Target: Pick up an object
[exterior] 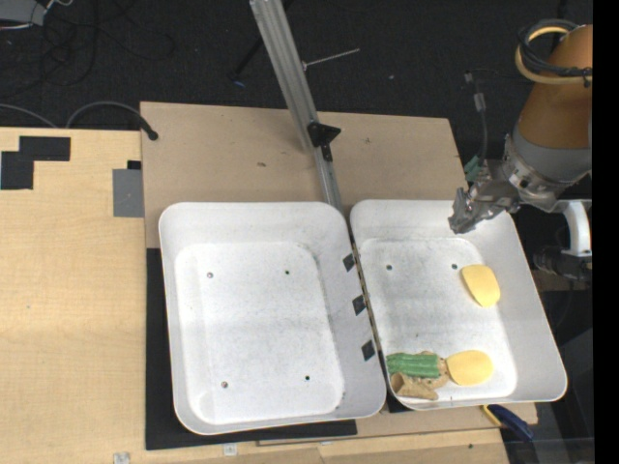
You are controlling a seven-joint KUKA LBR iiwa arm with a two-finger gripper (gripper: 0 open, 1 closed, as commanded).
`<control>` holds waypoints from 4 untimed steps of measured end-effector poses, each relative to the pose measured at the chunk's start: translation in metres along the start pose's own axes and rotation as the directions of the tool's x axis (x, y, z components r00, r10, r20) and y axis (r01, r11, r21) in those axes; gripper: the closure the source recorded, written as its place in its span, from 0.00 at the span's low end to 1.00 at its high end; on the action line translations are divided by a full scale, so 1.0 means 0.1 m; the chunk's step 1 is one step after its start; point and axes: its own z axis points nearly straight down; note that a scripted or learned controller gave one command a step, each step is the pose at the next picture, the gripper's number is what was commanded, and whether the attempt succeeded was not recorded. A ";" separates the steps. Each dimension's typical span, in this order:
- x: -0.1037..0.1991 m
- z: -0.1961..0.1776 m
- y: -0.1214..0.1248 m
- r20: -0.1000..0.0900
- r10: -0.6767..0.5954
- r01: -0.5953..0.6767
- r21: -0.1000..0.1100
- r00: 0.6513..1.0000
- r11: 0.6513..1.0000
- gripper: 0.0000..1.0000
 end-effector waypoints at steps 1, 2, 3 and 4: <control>0.58 -0.03 0.06 0.000 -0.001 0.001 0.000 1.000 1.000 1.00; 1.17 0.01 0.23 0.000 -0.001 0.001 -0.002 1.000 1.000 1.00; 1.63 0.03 0.37 0.001 0.001 -0.001 -0.002 1.000 1.000 1.00; 2.13 0.04 0.47 0.003 0.002 -0.002 -0.001 1.000 1.000 1.00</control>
